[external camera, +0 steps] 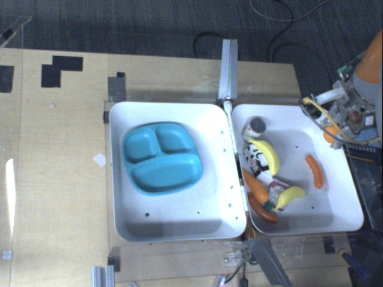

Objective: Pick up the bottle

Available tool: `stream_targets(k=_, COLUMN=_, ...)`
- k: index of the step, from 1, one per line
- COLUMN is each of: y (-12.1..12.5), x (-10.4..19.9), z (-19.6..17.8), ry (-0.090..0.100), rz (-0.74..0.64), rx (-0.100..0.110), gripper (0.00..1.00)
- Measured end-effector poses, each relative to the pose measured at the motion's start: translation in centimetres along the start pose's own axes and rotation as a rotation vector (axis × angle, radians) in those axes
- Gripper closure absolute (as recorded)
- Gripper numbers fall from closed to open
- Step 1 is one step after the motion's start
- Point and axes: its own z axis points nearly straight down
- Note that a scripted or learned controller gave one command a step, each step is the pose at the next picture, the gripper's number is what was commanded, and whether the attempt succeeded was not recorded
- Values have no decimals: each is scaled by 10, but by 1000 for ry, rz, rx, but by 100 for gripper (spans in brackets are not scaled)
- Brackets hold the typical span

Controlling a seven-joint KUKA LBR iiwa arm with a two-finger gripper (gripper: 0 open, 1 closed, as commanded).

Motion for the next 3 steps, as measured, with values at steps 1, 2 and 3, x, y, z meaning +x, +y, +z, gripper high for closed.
stream_targets(k=1, y=-61, x=8, z=73, ry=-4, rz=0, rx=3, gripper=100)
stream_targets(k=2, y=-64, x=-45, z=-103, ry=-1, rz=-101, rx=1, gripper=100)
stream_targets(k=3, y=-86, x=-87, z=62, ry=-6, rz=-16, rx=4, gripper=100)
